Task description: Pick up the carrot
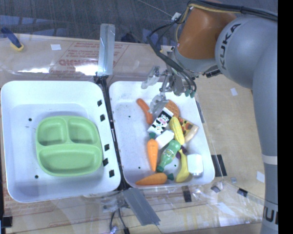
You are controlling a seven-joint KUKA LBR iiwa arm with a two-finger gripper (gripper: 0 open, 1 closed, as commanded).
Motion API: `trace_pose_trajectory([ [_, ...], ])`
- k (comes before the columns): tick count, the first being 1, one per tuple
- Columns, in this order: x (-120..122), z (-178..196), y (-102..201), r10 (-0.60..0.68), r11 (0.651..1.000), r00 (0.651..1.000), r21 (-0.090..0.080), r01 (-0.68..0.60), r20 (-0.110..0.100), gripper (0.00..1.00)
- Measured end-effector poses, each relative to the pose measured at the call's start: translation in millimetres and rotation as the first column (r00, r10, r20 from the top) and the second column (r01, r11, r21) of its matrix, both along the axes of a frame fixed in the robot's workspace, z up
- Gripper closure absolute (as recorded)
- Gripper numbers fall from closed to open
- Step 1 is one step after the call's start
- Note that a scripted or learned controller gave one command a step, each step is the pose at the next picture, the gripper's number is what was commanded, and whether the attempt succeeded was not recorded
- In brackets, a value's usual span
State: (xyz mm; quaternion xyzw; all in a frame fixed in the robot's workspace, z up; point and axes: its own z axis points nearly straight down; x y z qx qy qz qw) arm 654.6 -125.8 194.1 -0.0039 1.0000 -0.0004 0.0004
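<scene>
- The grey arm (244, 48) with its orange band enters from 2 o'clock and hangs over the far end of the right bin.
- The left bin (14, 130) sits at 9 o'clock and holds a green divided plate (68, 145) flat near its middle.
- The right bin (124, 130) sits touching it, toward 4 o'clock, with toy food heaped along its right side.
- The gripper (158, 100) hovers at the 12 o'clock end of that heap; whether its claw is wide or narrow cannot be told, and nothing shows held in it.
- A corn cob (177, 129) and a green bottle (168, 154) lie in the heap, a banana (183, 168) and a white cup (195, 164) at its 5 o'clock end.
- Three carrots: one carrot (144, 108) just beside the gripper at its 8 o'clock, another (152, 154) mid-bin, a third (151, 180) against the near wall at 6 o'clock.
</scene>
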Motion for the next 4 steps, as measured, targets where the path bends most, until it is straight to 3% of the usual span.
trace_pose_trajectory([
  [1, -71.7, -104.8, -4.8, 0.061, 0.998, 0.998, 0.002, -0.061, -0.006, 0.0],
  [2, -117.2, -102.5, 6.2, 0.118, 0.993, 0.993, 0.002, -0.118, -0.002, 0.0],
  [3, -115.0, -91.5, 8.0, 0.126, 0.992, 0.992, 0.001, -0.126, 0.002, 1.0],
  [4, -115.2, -91.8, 8.3, 0.126, 0.992, 0.992, 0.001, -0.126, 0.001, 0.0],
])
